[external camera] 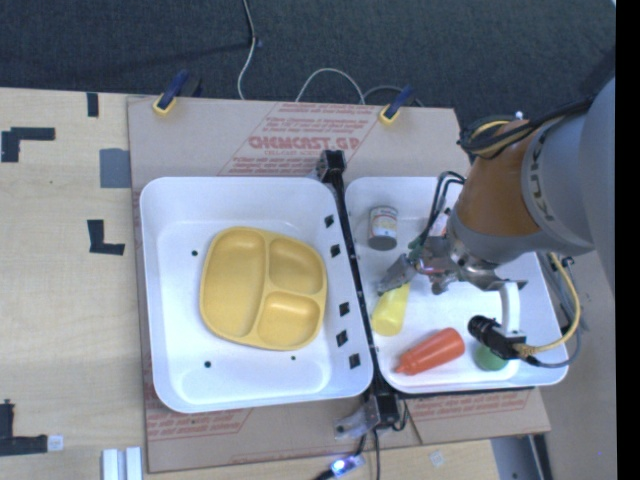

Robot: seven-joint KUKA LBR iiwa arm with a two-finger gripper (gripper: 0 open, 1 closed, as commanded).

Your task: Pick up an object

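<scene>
The right bin (540,268) holds a yellow bottle-shaped object (389,312), an orange carrot-like object (433,352), a small grey can (381,227) and a green object (490,359). My gripper (417,280) hangs low in this bin, just above and to the right of the yellow object's upper end. Its two fingers stand apart, one finger (394,277) close to the yellow object's tip. The gripper is open and nothing sits between the fingers. The arm's body covers the bin's upper right part.
The left bin (165,268) holds a yellow sectioned plate (264,288). A black divider (345,268) runs between the bins. A black cable (520,346) loops near the green object. Two clamps (172,92) pin the cardboard at the back.
</scene>
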